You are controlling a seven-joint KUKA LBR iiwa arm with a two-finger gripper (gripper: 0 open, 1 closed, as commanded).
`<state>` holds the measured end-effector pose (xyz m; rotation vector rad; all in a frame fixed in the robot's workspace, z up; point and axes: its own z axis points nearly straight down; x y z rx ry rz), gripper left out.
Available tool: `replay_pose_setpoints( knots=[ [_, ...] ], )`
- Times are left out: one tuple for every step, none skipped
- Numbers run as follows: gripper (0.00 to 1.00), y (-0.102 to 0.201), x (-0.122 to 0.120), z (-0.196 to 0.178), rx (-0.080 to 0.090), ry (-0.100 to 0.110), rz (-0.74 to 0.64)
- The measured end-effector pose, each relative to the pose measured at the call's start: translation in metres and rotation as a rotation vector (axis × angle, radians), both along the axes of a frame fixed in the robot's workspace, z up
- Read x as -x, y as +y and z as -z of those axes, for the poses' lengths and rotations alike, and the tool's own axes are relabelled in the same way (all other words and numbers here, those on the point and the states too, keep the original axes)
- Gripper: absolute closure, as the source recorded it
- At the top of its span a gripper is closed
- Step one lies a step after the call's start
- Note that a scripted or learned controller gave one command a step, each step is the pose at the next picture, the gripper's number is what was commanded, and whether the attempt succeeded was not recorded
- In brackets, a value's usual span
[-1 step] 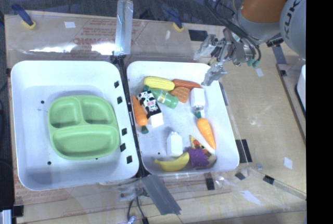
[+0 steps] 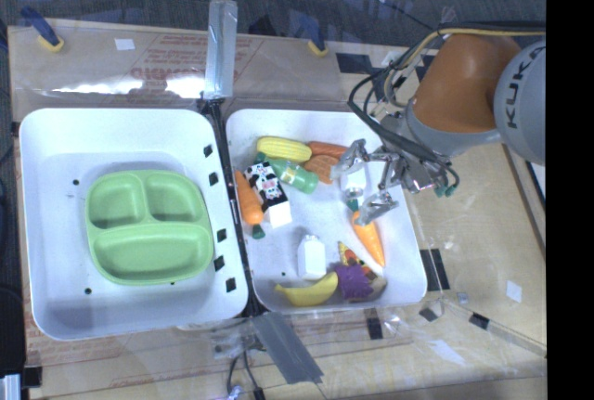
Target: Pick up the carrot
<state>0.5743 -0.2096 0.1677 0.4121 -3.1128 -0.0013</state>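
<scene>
Carrot (image 2: 372, 241) to be gripped in the right bin (image 2: 406, 231)

The carrot lies by the bin's right wall, its stem end touched by the gripper (image 2: 365, 187), fingers seen apart. They should be lowered astride it and centred before closing.

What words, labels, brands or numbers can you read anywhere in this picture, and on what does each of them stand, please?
"KU": vertical dark letters on the grey arm, cut off at the right.
Reddish print on the clear sheet behind the bins: too faint and blurred to read.
Black-and-white carton in the right bin: pattern only, no legible text.
Small white labels on the bench: too small to read.
</scene>
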Motion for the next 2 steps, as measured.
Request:
replay_pose_setpoints(
  knots=[
    [0.00,0.002,0.055,0.073,-0.002,-0.006,-0.041],
    [1.00,0.004,0.052,0.063,0.001,-0.008,-0.052]
  ],
)
